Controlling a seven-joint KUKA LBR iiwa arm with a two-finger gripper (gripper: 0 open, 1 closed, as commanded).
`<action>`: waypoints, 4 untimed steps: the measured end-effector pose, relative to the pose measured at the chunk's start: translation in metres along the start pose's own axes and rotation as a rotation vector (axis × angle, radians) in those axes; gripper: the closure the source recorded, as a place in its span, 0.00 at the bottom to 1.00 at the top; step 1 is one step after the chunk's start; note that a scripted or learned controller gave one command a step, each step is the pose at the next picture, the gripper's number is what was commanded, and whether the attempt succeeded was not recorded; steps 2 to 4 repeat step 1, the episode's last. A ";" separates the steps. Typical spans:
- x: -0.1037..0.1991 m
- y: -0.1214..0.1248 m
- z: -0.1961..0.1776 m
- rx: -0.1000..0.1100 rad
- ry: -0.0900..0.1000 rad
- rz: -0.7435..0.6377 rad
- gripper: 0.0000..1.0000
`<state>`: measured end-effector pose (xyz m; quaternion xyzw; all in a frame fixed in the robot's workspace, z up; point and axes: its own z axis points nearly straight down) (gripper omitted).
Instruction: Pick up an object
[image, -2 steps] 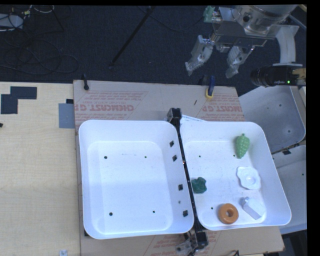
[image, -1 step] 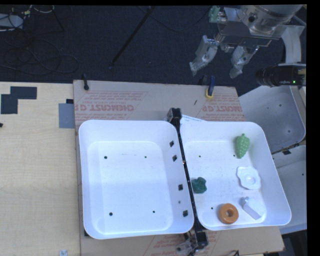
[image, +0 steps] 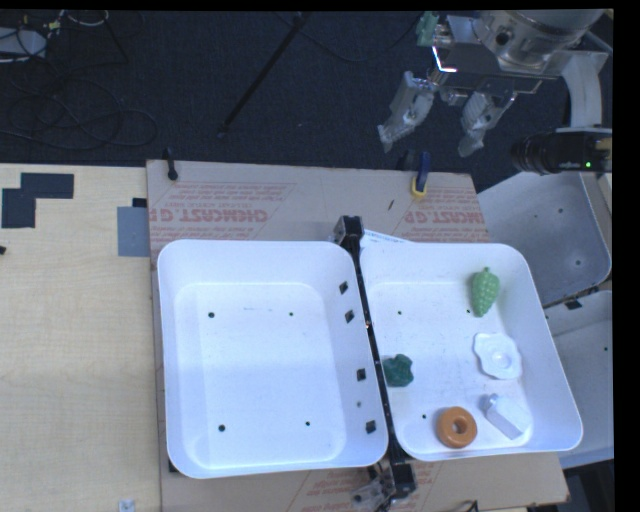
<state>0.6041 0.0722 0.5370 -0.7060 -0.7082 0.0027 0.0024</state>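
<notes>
The end effector (image: 440, 125) hangs high above the far edge of the tabletop (image: 70, 330), beyond both bins, with its two fingers (image: 402, 115) spread wide and nothing between them. That height and spread read as a ready pose for a descent, clear of the bin walls. All the candidate objects lie in the right bin (image: 540, 300): a green bumpy fruit (image: 484, 291) near its far right side, a dark green lump (image: 399, 370) close to the divider, a white flat piece (image: 497, 356) toward the right wall, an orange ring (image: 457, 427) near the front rim, and a grey block (image: 501, 416) just beside the ring. They sit mostly well apart, which leaves room for fingers around each one. The left bin (image: 180, 290) serves, I judge, as a drop-off side
</notes>
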 end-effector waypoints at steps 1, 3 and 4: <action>-0.003 -0.006 0.000 0.000 0.000 0.002 0.00; -0.003 -0.006 0.000 0.000 0.000 0.002 0.00; -0.003 -0.006 0.000 0.000 0.000 0.002 0.00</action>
